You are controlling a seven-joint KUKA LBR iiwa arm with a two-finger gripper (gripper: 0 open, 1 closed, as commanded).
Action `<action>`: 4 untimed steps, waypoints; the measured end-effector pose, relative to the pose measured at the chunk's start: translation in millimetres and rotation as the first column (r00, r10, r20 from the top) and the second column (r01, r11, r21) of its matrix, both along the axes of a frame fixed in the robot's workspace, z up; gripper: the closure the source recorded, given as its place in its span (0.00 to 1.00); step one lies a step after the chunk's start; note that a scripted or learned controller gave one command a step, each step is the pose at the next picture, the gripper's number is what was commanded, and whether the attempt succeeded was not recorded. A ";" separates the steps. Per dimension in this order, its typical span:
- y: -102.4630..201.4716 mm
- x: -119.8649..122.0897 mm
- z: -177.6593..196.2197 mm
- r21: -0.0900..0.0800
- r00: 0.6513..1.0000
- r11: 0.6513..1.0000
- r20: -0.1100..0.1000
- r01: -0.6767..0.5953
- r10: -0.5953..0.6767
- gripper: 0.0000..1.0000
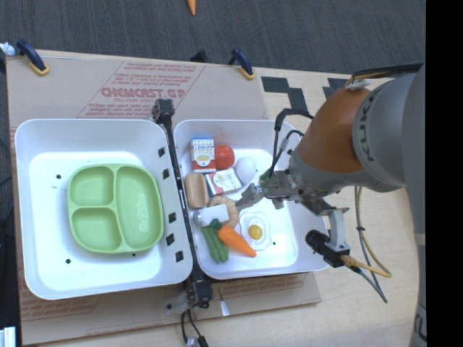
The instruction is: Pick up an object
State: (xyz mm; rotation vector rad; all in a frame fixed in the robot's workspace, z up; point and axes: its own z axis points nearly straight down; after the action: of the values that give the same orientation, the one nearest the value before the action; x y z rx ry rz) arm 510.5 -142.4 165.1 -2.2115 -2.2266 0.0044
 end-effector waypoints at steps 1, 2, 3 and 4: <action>20.6 87.0 -69.5 -0.001 1.000 1.000 0.009 -0.001 0.001 0.00; 22.1 88.0 -58.5 0.002 1.000 1.000 0.009 -0.004 0.004 1.00; 22.3 88.1 -48.5 0.002 1.000 1.000 0.009 -0.007 0.007 1.00; -27.8 58.1 13.2 -0.001 1.000 1.000 0.004 0.003 -0.003 1.00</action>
State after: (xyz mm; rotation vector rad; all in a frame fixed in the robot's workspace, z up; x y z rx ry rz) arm 568.5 -170.2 178.2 -2.2170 -2.2266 0.0015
